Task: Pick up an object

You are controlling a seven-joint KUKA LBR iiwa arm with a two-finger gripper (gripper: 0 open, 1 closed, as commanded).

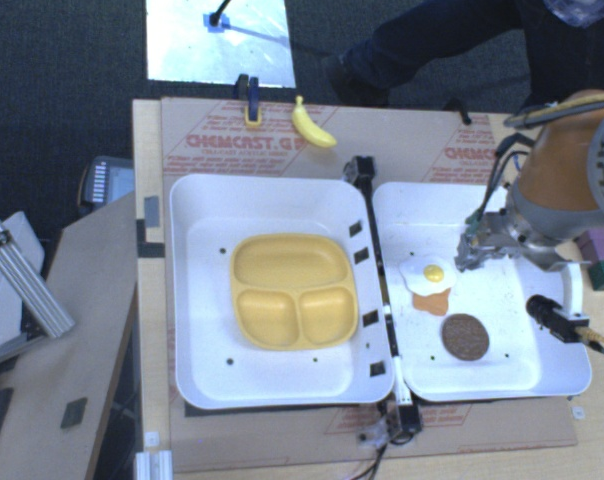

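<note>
Two white bins sit side by side on a cardboard-covered bench [402, 128]. The left bin [197, 268] holds a yellow divided tray [287, 290]. A grey-and-orange arm [567, 173] reaches over the right bin [502, 368], its gripper [469, 251] hovering just right of a toy fried egg [427, 276]; whether its jaws are spread or pressed together cannot be told. A brown round patty [465, 337] lies nearby. A toy banana [311, 125] rests on the bench behind the bins.
</note>
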